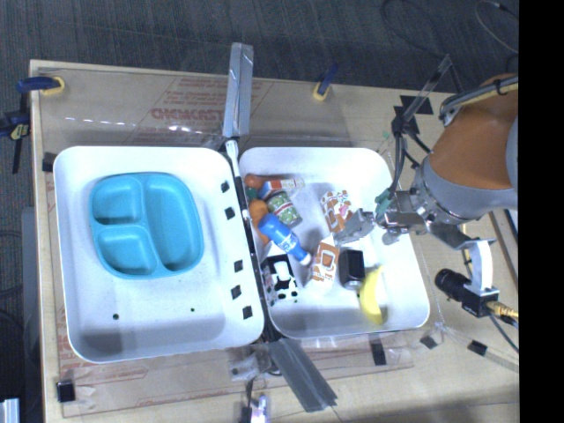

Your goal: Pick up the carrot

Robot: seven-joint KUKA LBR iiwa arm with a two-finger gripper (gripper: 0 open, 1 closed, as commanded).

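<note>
Dark carpet all round, pale wooden desk [352, 104] in the middle, two white bins on it. Left bin [79, 315] has a blue divided tray [145, 223]. Right bin [401, 311] is cluttered. The claw [357, 226] hangs over its right half, near a snack packet [336, 205]; how wide it stands, I can't tell. The carrot [256, 209], a small orange bit, sits against the bin's left wall, well apart — so a reach leftwards. Long axis? Too small to call.
</note>
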